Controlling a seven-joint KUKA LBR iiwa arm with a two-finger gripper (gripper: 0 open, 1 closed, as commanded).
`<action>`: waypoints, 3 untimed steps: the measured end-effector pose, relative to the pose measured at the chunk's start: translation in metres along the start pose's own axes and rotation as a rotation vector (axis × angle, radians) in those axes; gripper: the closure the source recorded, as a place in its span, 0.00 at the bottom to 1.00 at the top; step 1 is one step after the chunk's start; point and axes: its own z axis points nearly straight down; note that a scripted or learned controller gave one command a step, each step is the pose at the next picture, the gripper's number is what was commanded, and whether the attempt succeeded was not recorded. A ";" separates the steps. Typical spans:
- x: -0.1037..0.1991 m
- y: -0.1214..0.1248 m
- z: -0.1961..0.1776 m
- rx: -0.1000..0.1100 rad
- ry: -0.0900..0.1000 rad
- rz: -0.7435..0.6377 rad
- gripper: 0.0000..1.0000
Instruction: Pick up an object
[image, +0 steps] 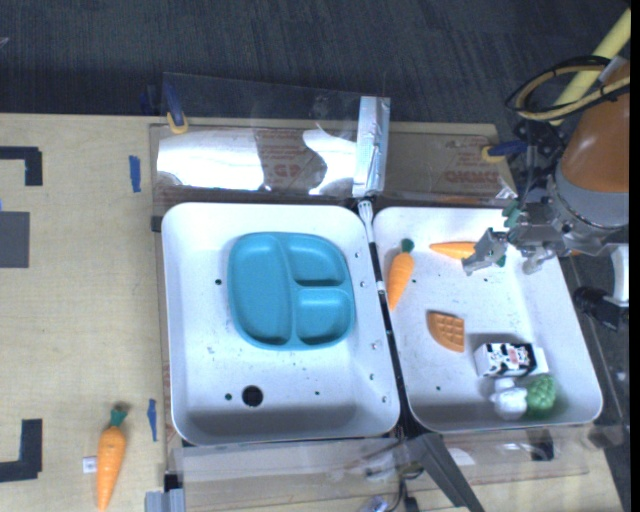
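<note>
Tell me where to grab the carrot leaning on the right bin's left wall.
Grip the carrot across its thick orange middle, coming from straight above. It lies lengthwise along the right bin's left wall, green top away from the camera, so probably set the gripper to close along the wall, not across.

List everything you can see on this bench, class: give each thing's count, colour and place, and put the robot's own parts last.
Bins: 2, white, side by side.
Divided tray: 1, blue, left bin.
Carrots: 3, orange; left edge of right bin, right bin's far end by the claw, bench at lower left.
Waffle: 1, orange, middle of right bin.
Carton: 1, black and white, right bin's near corner.
Broccoli: 1, green, same corner.
White item: 1, beside broccoli.
Arm: 1, grey and orange, right.
Claw: 1, over right bin.
</note>
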 end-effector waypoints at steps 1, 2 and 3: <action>-0.013 0.097 0.089 0.009 0.000 -0.020 0.00; -0.047 0.096 0.146 -0.004 -0.002 -0.245 0.00; -0.024 0.104 0.003 -0.020 -0.007 -0.300 0.00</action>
